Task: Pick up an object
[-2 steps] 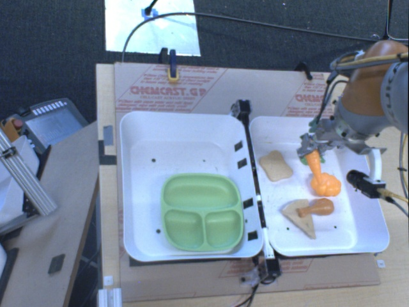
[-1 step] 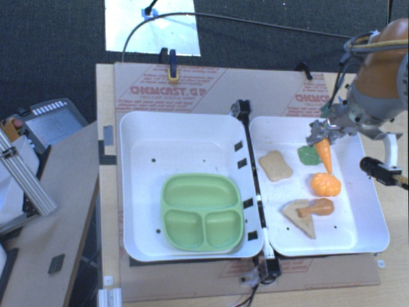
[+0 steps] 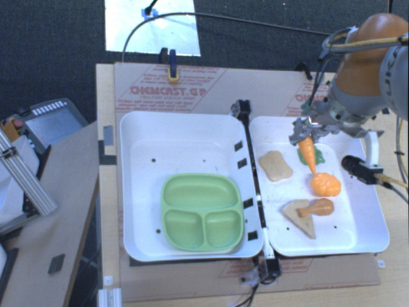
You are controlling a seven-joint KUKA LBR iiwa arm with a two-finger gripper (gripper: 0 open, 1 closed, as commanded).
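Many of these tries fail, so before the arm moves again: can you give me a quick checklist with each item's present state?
1. Hand over the right white bin: ok.
2. Hand right above the top of the orange toy carrot: ok.
3. Carrot gripped between the fingers: cannot tell.
4. Carrot apart from the beige bread-shaped toy: ok.
5. Round orange pumpkin-like toy close below the carrot's tip, may get nudged: not ok.
6. Green three-compartment plastic tray lies in the left white bin, out of the way: ok.

1 fixed camera looks down at a slant on 2 white bins (image 3: 192,123) from above.
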